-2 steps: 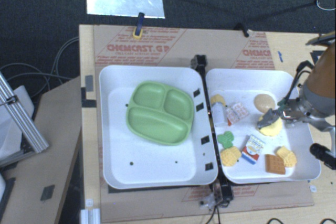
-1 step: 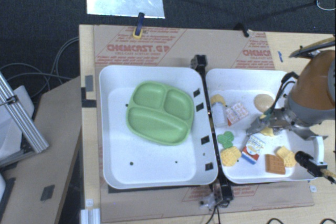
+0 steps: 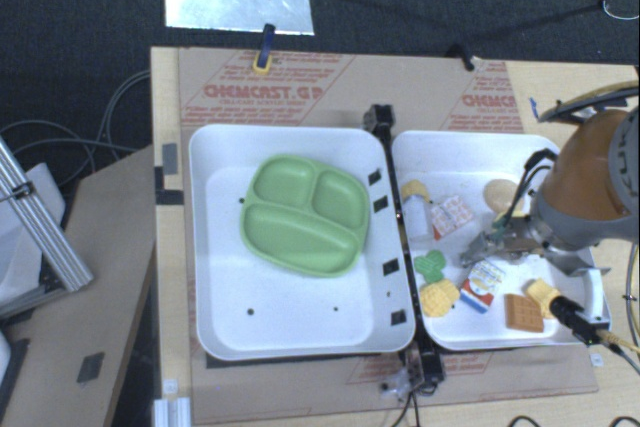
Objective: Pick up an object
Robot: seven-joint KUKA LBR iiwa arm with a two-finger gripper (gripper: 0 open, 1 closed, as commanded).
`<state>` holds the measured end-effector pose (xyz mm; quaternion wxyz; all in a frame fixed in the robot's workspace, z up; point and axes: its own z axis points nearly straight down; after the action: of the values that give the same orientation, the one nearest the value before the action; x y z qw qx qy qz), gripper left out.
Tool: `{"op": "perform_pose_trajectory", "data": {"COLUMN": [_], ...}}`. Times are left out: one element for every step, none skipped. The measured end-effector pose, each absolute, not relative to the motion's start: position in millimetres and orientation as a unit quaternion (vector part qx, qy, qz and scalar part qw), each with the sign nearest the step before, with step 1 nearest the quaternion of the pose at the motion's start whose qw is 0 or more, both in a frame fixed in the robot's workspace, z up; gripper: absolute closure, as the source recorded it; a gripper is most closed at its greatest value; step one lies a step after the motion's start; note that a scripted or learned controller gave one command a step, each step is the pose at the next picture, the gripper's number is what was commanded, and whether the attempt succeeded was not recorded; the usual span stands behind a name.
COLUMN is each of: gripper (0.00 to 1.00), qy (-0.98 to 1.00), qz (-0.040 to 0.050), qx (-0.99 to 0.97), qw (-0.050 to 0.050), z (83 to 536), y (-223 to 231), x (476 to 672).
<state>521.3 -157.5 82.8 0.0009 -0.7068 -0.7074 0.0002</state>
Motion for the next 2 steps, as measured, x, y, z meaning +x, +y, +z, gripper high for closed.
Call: {"op": "perform_pose_trajectory", "data": {"gripper": [1.0, 1.0], "qy": [-0.707, -0.709], "qz": [-0.0008, -0.0019], "qx": [-0.707, -0.705], "qw": [-0.001, -0.003], "z": [95.1, 155.2], "y": [-157.9, -152.9], "x": [522.4, 531.1]}}
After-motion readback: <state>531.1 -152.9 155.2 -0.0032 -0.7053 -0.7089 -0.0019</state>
